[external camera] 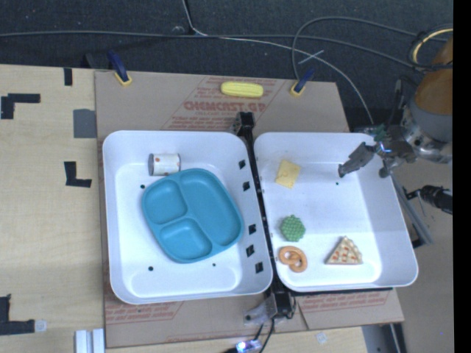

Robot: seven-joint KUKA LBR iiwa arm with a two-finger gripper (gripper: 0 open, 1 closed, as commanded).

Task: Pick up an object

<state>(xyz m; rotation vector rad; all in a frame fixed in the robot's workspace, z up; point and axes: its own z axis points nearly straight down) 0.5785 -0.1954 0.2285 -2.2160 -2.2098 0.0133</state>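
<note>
While the gripper hangs over the upper right corner of the right bin, its two dark fingers are spread apart with nothing between them. One finger slants down and left over the bin floor; the other points down near the bin's right wall.

The nearest object to the fingers is a pale yellow cheese wedge, a flat, matte block lying well to the left of the gripper on the bin floor. Below the cheese lies a green, knobbly round piece, and just below that an orange-brown pretzel with a looped shape. To the right of the pretzel sits a triangular pizza slice, tan with red spots. All four lie apart from the gripper.

Left of the right bin, the left bin holds a smooth blue plate with three compartments, and a small white can lies on its side just above the plate. Above the bins, a yellow corn cob rests on the brown cardboard sheet covering the tabletop.
</note>
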